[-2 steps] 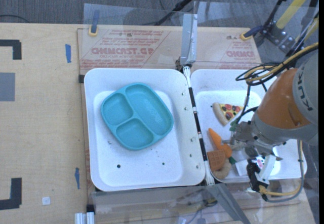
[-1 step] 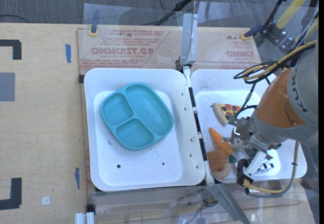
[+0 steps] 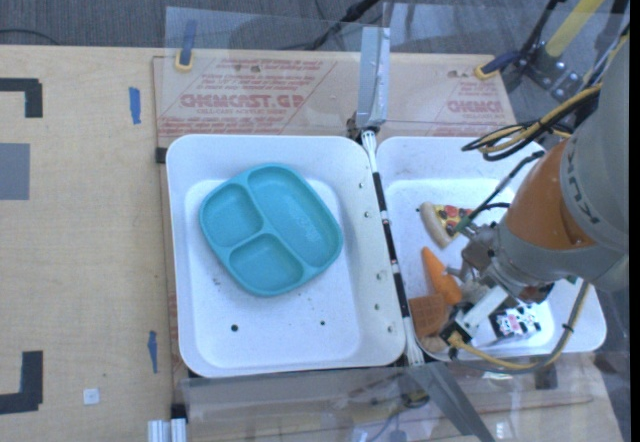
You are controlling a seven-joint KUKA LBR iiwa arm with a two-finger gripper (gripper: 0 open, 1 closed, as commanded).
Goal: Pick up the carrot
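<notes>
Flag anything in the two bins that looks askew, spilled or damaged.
Nothing looks spilled or damaged. The blue divided plate lies at a slant in the left bin. In the right bin, the carrot lies among other toy food beside the gripper.

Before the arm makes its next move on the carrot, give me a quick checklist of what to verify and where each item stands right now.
1. Carrot in sight, lying in the right bin: ok.
2. Hand is close to the carrot, just to its right and lower in the view: ok.
3. Carrot between the hand's fingers: cannot tell; the wrist hides the tips.
4. Room around the carrot: not ok; a brown flat piece touches its lower end and a pizza slice toy lies just above.
5. Cables kept out of the bin: cannot tell.
6. Blue divided plate in the left bin, out of the path: ok.
</notes>
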